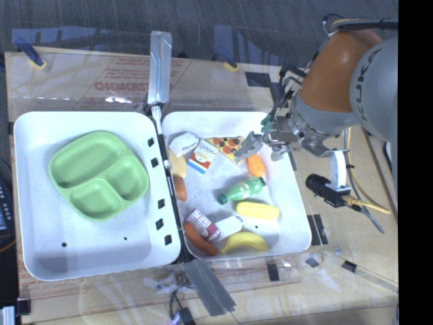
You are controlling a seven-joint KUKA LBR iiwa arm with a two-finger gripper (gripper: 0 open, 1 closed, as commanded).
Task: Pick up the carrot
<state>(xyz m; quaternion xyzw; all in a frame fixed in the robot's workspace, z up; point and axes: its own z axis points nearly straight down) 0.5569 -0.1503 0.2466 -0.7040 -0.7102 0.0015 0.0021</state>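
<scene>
Carrot (256,166) lies in the right bin (298,202), just under the gripper (265,143) and a little toward the near side of the jaws. The jaws stand apart, one finger on each side above the carrot's upper end, and hold nothing that I can see. Left of the jaws lies a pizza slice (224,145). Below them are a green bottle (240,191) and a banana (245,243).
</scene>
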